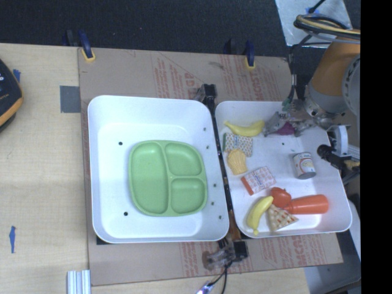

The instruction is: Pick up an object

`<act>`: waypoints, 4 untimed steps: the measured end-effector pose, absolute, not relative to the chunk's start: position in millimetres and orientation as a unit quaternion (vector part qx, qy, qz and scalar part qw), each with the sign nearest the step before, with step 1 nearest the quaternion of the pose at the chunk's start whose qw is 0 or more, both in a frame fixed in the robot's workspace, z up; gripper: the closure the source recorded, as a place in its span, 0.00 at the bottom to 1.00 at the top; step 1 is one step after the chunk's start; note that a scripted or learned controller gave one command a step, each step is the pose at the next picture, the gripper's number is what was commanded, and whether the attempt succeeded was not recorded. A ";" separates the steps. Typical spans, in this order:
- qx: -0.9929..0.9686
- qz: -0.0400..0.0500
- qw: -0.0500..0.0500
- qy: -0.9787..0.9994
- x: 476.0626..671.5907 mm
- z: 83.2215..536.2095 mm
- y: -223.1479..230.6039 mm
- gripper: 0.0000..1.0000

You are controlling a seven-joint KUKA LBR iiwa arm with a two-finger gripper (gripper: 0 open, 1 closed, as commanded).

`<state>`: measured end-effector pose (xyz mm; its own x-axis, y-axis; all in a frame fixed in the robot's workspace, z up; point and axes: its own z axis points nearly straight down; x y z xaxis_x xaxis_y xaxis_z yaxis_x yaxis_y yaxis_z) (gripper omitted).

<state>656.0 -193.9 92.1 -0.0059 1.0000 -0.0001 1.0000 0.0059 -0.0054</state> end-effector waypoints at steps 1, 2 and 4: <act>-0.706 0.001 0.000 -0.708 656.5 92.4 -211.9 0.00; -0.705 0.002 0.002 -0.709 656.3 92.1 -153.0 0.00; -0.705 0.003 0.003 -0.709 655.6 91.6 -91.8 0.00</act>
